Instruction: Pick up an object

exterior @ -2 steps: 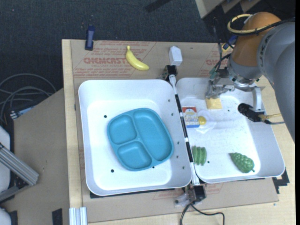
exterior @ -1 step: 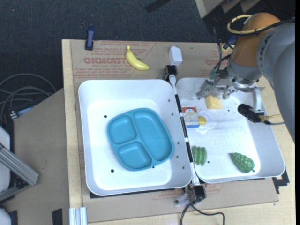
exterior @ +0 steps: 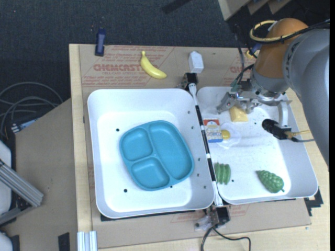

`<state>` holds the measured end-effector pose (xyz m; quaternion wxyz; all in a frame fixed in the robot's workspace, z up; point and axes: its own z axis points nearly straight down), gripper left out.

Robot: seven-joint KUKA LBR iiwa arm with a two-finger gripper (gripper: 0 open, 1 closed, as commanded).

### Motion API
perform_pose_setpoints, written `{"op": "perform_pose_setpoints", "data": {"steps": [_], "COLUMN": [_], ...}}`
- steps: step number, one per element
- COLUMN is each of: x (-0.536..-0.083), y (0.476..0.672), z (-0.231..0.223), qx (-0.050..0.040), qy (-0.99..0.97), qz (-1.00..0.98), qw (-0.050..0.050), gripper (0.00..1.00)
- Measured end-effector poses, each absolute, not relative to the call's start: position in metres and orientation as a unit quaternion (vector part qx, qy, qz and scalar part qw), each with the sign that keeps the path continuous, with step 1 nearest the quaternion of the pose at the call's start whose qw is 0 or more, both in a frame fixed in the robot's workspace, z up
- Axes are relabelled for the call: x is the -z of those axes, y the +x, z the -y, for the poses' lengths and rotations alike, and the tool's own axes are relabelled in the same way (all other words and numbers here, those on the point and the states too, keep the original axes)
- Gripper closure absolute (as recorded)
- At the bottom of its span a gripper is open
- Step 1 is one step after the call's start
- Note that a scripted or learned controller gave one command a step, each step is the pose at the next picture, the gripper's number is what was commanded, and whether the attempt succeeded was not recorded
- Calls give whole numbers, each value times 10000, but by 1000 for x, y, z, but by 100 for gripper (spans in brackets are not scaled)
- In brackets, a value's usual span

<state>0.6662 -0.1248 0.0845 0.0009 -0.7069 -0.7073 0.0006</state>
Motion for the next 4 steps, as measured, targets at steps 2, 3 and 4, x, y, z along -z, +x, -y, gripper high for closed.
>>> {"op": "perform_pose_setpoints", "data": {"steps": [2, 3, 4], "x": [-97, -85, -99], "y": [668, 666, 669], "z": [125, 131, 130], "qx": [9, -6, 23], "qy": [-7066, -7073, -7069], "qz": [7076, 7069, 7073], "qw": [-21, 4, -36], "gripper": [0, 0, 100]}}
